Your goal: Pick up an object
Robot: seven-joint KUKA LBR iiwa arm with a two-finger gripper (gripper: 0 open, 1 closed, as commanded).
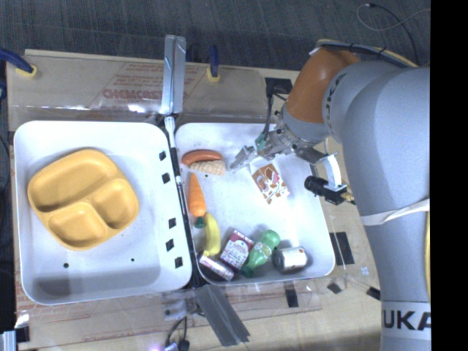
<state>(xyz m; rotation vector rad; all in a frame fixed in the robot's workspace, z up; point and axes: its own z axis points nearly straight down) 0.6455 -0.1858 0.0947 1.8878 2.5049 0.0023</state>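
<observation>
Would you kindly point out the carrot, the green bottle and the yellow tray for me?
carrot [197, 197]: camera view, middle of its orange body.
green bottle [262, 248]: camera view, middle of its body.
yellow tray [82, 197]: camera view, ridge between its compartments.

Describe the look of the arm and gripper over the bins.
The arm is bulky, rounded and light grey, with an orange band above the wrist and dark "KU" lettering low on its body. A thin cable loops behind it. The gripper is small, metallic and grey, with slim fingers.
</observation>
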